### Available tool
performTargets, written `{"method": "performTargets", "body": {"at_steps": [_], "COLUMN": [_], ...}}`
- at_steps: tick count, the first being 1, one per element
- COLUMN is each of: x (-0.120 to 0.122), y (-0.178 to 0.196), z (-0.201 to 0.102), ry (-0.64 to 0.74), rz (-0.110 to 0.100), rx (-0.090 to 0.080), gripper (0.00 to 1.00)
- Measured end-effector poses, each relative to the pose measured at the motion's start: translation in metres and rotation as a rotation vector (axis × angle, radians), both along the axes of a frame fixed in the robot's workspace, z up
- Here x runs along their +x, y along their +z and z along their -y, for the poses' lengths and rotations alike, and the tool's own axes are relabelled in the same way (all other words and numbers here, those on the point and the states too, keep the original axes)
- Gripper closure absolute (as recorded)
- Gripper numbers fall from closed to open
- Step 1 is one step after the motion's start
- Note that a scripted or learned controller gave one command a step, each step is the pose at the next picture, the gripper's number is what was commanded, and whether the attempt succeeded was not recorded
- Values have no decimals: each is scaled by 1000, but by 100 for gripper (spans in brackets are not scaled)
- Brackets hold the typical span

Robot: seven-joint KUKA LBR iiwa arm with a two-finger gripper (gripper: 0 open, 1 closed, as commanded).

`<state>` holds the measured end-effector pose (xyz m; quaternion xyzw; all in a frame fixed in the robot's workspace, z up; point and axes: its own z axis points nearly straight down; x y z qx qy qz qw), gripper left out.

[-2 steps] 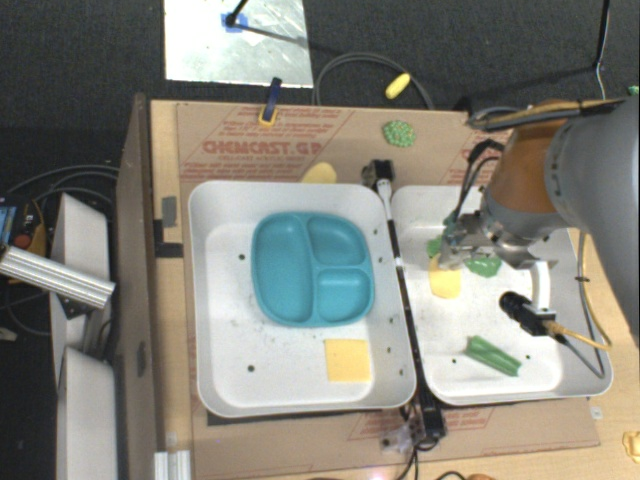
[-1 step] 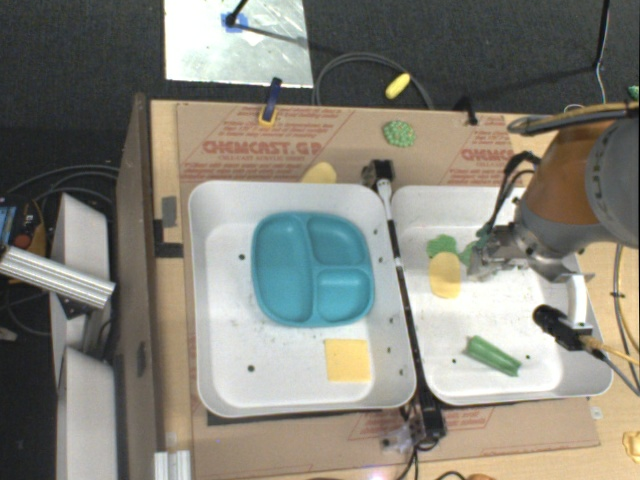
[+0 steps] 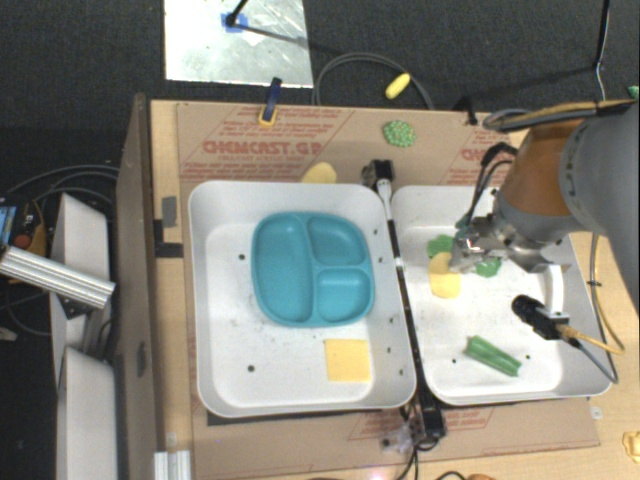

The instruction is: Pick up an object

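Yellow lump lies in the right bin just beside the jaws — nearly touching — whose opening I cannot tell.

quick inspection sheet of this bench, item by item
surface: left bin and right bin side by side on a brown board
job's things: right bin has yellow lump, green scrap, green stick; left bin has blue plate, yellow square
clutter: green ball and yellow disc on the board
gripper: gripper low in right bin, by the yellow lump
cables: black loop behind the bench
surroundings: silver sheet, metal bar
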<state>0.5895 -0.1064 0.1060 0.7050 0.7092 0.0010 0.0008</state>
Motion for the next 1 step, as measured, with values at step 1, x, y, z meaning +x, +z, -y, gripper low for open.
{"method": "performTargets", "body": {"at_steps": [1], "x": [-58], "y": [25], "z": [32], "ry": [-10], "rz": [-5], "rx": [-1], "gripper": [100]}}
